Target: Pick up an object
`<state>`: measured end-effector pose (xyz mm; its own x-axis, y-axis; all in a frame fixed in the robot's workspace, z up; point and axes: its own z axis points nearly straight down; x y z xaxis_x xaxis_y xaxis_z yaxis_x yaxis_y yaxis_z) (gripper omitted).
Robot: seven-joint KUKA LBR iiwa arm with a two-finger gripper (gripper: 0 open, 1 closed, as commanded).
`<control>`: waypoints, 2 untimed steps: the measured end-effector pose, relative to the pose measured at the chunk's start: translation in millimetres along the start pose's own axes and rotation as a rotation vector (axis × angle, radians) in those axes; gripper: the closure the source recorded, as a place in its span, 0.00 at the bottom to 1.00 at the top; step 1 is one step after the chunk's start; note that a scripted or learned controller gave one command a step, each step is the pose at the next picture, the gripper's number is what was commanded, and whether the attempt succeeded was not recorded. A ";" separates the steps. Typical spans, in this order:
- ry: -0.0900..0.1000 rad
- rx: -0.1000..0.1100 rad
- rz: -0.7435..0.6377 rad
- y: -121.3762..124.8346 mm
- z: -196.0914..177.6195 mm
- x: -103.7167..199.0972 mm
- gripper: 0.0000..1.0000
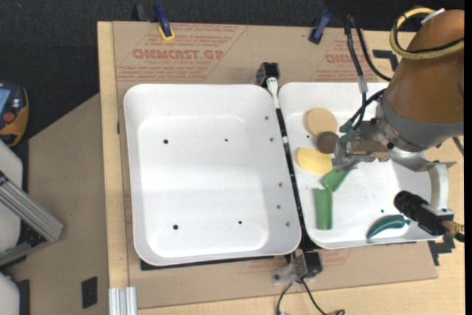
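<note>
We see the arm (431,85) reaching in from the right, its orange band and grey wrist hanging over the right side of the right bin (354,101), with the wrist turned so that the gripper (345,157) points left toward the middle of that bin. The gripper sits low among the objects there, just right of a yellow oval piece (313,160) and at the far end of a green stick-like piece (324,209), which runs from there toward the near rim. How far the gripper is open we cannot tell, nor whether it has hold of anything, because its tip merges with the green piece's upper end. Just beyond the yellow piece lie a small brown round thing (325,141) and, farther still, a tan disc (321,119); a teal curved piece (385,226) lies at the near right of the same bin. The left bin (199,173) sits close beside it. Both bins rest on a brown board (221,59) printed in red with "CHEMCAST GP" beyond the left bin — a second, partly hidden print of the same kind shows beyond the right one. Two blue clamps (161,17) grip the board's far edge.
</note>
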<state>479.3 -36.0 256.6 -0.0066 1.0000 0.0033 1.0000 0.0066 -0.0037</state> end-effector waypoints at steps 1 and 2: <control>-0.003 -0.003 0.006 0.1 -1.4 1.5 1.00; -0.004 0.003 0.015 -2.3 52.6 -76.5 1.00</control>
<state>477.4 -112.4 203.8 0.0088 1.0000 -0.0013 0.9999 -0.0088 -0.0069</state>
